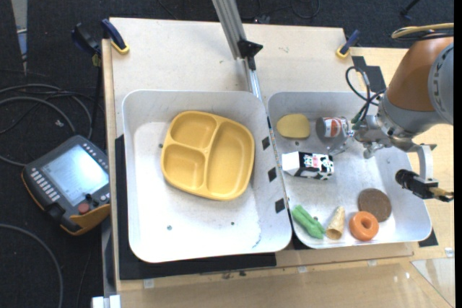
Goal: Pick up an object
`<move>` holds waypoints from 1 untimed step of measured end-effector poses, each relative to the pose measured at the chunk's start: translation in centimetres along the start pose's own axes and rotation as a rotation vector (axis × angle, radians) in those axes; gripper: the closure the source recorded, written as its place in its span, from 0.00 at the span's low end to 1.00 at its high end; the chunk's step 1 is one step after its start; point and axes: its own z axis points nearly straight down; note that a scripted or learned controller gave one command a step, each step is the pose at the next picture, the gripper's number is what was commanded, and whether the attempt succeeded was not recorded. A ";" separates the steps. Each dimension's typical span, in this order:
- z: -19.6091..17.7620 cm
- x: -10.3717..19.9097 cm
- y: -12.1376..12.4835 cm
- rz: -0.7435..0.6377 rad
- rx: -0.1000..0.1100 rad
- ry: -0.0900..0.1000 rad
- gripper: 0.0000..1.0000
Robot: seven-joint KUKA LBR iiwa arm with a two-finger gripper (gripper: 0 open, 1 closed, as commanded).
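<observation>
1. You have the bench (pixel 188 54) under everything, a pale board that bears two shallow white bins side by side; the arm (pixel 426 83), grey with an orange band, comes in over its right side.
2. The left bin (pixel 144 227) lies well to the left of the claw and holds a yellow divided plate (pixel 208 154) with three compartments.
3. The right bin (pixel 411 227) sits under the claw (pixel 354 132), which hangs low over its upper part. You cannot tell from this view whether the claw is apart or together; the wrist covers it.
4. Just left of the claw, touching or nearly touching it, lies a small red and white can (pixel 332 128) on its side. Whether it is gripped cannot be made out.
5. Further left of the claw, past the can, rests a yellow rounded piece (pixel 293 126).
6. Below and left of the claw lies a black and white patterned carton (pixel 309 164).
7. Below and slightly right of the claw, a brown round cookie (pixel 375 203) lies flat, with an orange doughnut (pixel 364 225) just beneath it.
8. Left of the doughnut, near the bin's front edge, you see a tan cone (pixel 336 222) and a green vegetable (pixel 308 221).
</observation>
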 end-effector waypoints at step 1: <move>-1.5 -0.1 0.2 0.000 -0.008 -0.003 1.00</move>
